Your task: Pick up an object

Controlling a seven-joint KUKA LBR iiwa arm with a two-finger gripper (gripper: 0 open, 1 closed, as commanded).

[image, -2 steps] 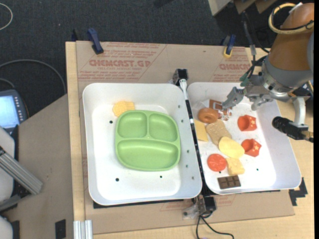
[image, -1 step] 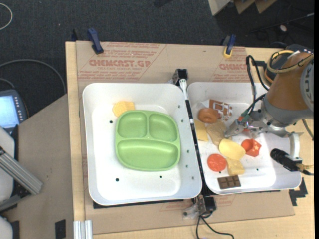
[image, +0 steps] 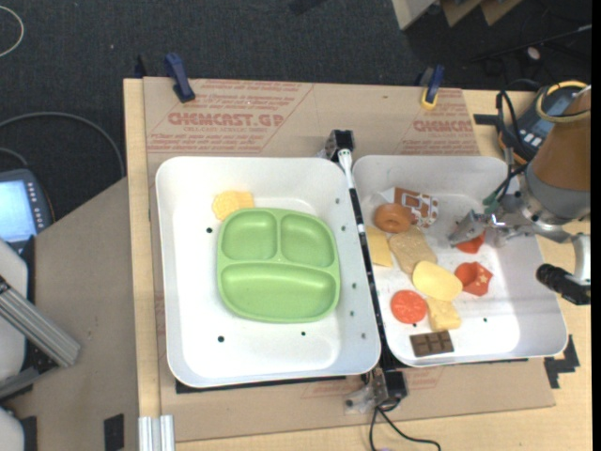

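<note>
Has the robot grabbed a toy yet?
Not yet, as far as I can see. The gripper is low in the right bin, right by a small red piece, with nothing clearly lifted. The grab and lift are left.

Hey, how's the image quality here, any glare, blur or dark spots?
Camera view: even, soft light; the left bin glares mildly white; the green tray and the food in the right bin are fairly sharp; the gripper looks slightly blurred against the bin; the floor above the bench is dark.
</note>
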